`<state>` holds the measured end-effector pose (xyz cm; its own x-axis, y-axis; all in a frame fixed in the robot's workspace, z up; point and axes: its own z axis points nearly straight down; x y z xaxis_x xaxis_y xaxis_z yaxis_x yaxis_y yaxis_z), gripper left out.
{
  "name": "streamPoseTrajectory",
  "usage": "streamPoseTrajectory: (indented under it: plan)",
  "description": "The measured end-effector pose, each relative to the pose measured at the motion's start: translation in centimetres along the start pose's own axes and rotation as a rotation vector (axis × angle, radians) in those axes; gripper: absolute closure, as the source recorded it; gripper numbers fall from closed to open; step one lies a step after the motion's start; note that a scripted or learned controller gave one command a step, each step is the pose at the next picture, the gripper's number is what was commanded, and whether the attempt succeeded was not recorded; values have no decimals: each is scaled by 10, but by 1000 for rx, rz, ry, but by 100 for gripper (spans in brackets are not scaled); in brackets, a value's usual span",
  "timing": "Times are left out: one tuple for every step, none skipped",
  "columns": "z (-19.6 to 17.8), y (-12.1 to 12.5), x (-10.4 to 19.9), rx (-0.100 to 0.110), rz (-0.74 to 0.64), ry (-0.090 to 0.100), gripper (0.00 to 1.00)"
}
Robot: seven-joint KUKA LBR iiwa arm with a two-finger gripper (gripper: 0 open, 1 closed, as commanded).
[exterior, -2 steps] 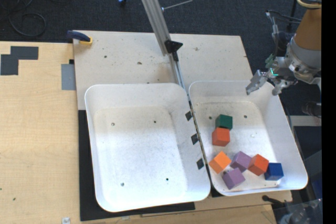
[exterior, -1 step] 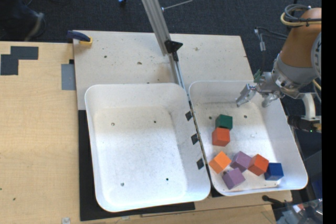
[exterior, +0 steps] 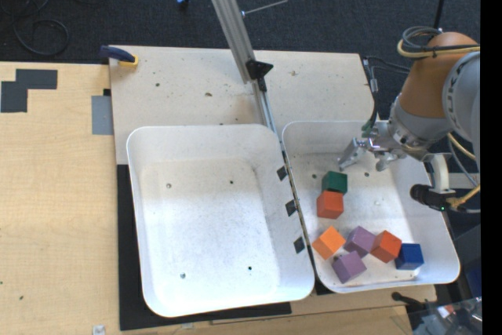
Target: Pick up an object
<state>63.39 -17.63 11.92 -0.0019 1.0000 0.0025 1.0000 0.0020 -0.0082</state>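
The right bin (exterior: pixel 439 263) holds several coloured blocks. A dark green block (exterior: pixel 335 182) sits above a red-orange block (exterior: pixel 330 205) near the bin's middle. Lower down lie an orange block (exterior: pixel 329 242), two purple blocks (exterior: pixel 360 238) (exterior: pixel 348 266), another red-orange block (exterior: pixel 386 245) and a blue block (exterior: pixel 409 255). My gripper (exterior: pixel 362 152) hangs over the upper part of the right bin, up and to the right of the green block, with its fingers spread open and nothing between them.
The left bin (exterior: pixel 149 169) lies beside the right one, with black clips along the shared edge. A slanted aluminium post (exterior: pixel 231 20) rises behind the bins. A blue and yellow clamp (exterior: pixel 119 55) sits at the bench's far left corner.
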Motion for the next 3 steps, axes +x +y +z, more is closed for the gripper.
streamPoseTrajectory:
  plan:
    - [30, 0, 1, -4, 1, -2, 0]
    - [19, 0, 0, -5, 2, -2, 100]
    - [-25, -4, -4, -11, 5, -3, 100]
